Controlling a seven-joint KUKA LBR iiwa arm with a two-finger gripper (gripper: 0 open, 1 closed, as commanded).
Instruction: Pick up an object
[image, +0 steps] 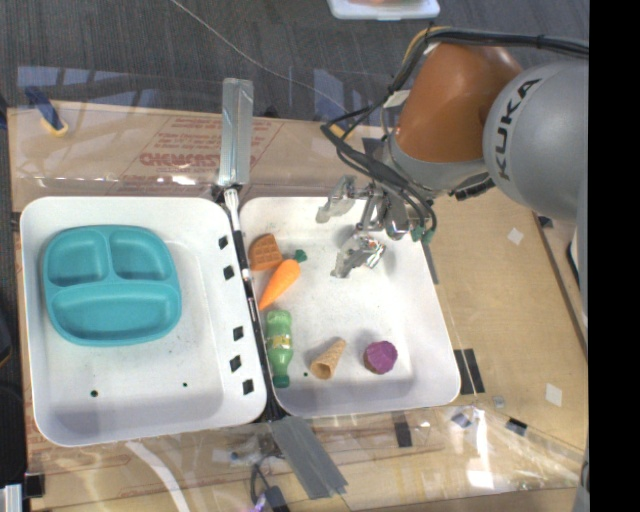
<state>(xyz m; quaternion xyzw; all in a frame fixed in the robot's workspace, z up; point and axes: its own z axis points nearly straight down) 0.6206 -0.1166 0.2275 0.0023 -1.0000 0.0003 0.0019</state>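
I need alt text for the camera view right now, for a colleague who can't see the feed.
The gripper hangs over the back of the right bin, holding nothing, with a carrot, a green bottle, an ice cream cone, a purple ball and a brown piece lying nearer the front and left. The left bin holds a teal divided plate.

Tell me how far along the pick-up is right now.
Done: nothing lifted yet. The carrot, green bottle, cone and purple piece all lie in the right bin. In hand: the gripper hangs over that bin's upper part, nothing visibly between its fingers. Left: descend, grasp, lift.
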